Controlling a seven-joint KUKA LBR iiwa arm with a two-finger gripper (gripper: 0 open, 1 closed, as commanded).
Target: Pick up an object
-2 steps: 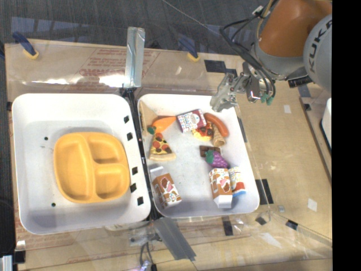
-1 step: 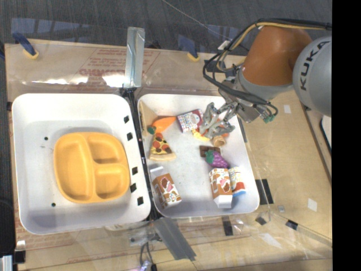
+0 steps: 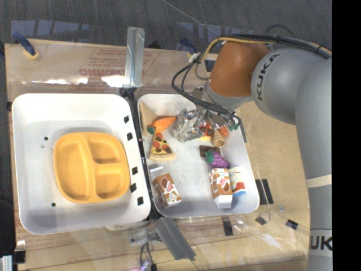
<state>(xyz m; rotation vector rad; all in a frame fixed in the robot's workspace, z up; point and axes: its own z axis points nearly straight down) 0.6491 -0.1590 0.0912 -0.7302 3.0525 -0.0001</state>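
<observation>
Over the right bin (image 3: 243,199), the grey arm (image 3: 293,89) lowers its gripper (image 3: 192,126) among toy food, grip state impossible to tell; the left bin (image 3: 28,168) holds a yellow divided tray (image 3: 90,165); smaller items lie loose: milk carton (image 3: 223,186), pizza slice (image 3: 161,147), carrot (image 3: 163,122), grapes (image 3: 216,159).

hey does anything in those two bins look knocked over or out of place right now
Nothing looks spilled or broken. The right bin is simply cluttered: both cartons lie on their sides, with the pizza slice, carrot and grapes scattered loosely. The yellow divided plate sits flat in the left bin.
</observation>
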